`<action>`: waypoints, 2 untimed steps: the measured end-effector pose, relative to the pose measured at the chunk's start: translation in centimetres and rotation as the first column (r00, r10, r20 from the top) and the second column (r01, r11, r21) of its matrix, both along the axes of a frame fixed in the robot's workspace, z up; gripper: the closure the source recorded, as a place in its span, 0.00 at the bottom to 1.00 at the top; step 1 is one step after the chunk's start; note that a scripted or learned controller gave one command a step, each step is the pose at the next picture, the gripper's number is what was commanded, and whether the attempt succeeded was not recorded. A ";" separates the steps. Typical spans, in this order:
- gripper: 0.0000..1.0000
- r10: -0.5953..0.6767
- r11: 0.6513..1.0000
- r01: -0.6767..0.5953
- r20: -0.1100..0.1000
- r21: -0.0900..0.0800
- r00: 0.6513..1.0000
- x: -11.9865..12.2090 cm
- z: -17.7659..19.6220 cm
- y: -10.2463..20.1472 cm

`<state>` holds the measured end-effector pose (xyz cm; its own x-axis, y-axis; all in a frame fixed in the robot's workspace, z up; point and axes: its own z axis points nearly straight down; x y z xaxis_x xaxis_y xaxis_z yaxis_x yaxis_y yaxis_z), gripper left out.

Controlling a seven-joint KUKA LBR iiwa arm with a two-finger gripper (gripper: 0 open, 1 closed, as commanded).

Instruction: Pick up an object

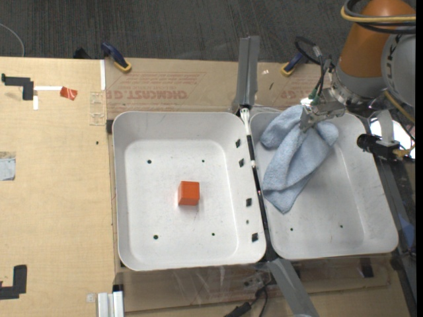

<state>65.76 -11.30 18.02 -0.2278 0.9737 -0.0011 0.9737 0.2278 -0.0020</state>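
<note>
Blue cloth (295, 155) pinched in gripper (312, 119), right bin (370, 230).

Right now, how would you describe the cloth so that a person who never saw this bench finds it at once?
Find the two white bins side by side and take the right bin. In its upper left part lies the blue cloth, crumpled, with the arm's hand at its top edge. It is soft and pale blue, unlike the small orange block in the left bin.

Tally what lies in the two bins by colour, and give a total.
Orange: 1, the block in the left bin.
Light blue: 1, the cloth in the right bin, under the gripper.
Total: 2
</note>
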 end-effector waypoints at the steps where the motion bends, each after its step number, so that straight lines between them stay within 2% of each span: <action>1: 1.00 0.020 1.000 -0.020 0.000 0.000 1.000 0.1 -0.1 0.0; 2: 1.00 0.032 0.999 -0.032 0.001 -0.001 0.999 0.1 0.4 0.5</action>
<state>65.86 -10.82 18.47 -0.2585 0.9660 -0.0020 0.9660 0.2585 -0.0007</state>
